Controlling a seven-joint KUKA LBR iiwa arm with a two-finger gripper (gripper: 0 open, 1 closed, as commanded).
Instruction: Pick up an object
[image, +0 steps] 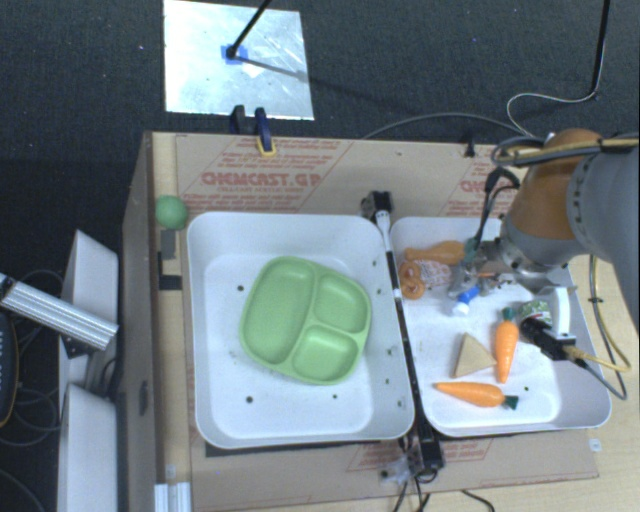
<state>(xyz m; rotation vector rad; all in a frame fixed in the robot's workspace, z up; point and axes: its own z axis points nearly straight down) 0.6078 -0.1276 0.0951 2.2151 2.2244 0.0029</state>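
Contents of the bench, as seen standing over it:

- Left bin (215, 400): one green divided plate (305, 320) with three compartments, lying flat near the middle and turned slightly askew.
- Right bin (575, 395): five loose things, any of which could be picked.
  - Long carrot (470, 394), lying crosswise near the front wall, leaf end to the right.
  - Second carrot (506, 348), standing lengthwise in the view, leaf end toward the far side.
  - Tan wedge (472, 356), between the two carrots and just beside the second one.
  - Orange-brown wrapped item (430, 265), in the far left corner against the wall shared with the other bin. What it is cannot be told.
  - Small blue-and-white piece (462, 300), just in front of the gripper. Whether it touches the gripper cannot be told.
- Bench outside the bins: a green ball (170, 211) by the far left corner of the left bin, and a blue clip (263, 130) on the far edge.
- Floor beyond the bench: a silvery sheet (235, 60).

Arm (605, 205): grey, entering from the right and bent down over the far half of the right bin, with its orange band (545, 195) uppermost.

Gripper (478, 268): low in the bin, between the wrapped item and the second carrot, with the wrapped item close on its left. Its opening cannot be made out from here, and nothing can be seen held in it.
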